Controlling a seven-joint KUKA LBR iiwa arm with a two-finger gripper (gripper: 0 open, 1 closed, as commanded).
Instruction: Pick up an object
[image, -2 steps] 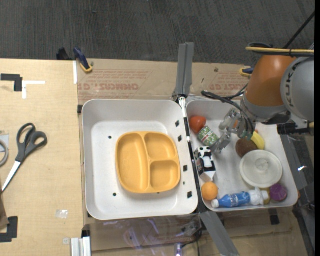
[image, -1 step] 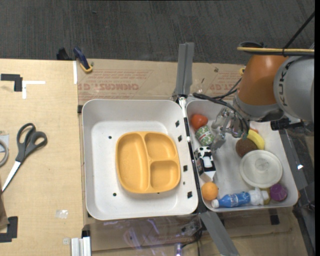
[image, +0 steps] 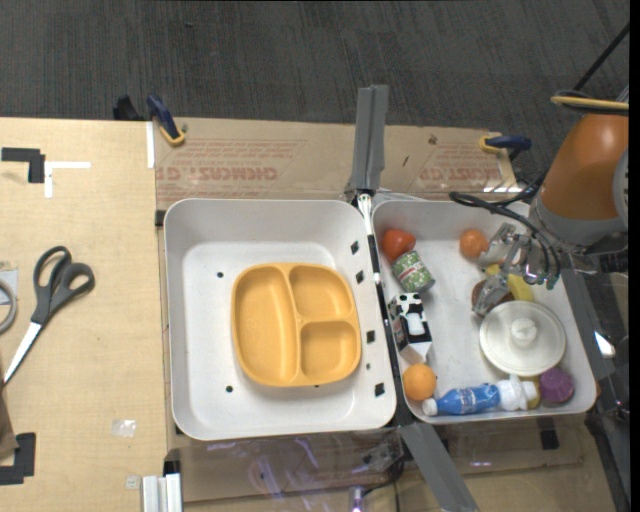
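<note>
The right bin (image: 452, 318) holds several small objects. My gripper (image: 505, 263) hangs low over its far right part, above a brown object (image: 489, 294) and a yellow piece (image: 520, 289). A small orange fruit (image: 473, 243) lies just left of the gripper. Along the bin's left side sit a red tomato-like item (image: 398, 241), a green can (image: 411, 271) and a black-and-white cow-patterned toy (image: 411, 322). An orange ball (image: 419, 381), a blue bottle (image: 470, 400) and a purple item (image: 556, 385) line the near edge. A white round bowl (image: 521, 337) sits just below the gripper.
The left bin (image: 196, 330) holds a yellow divided plate (image: 296, 323). Scissors (image: 45, 295) lie on the wooden bench at far left. A grey divider bar (image: 370, 140) stands between the bins at the back. The arm's orange band (image: 588, 165) rises at the right.
</note>
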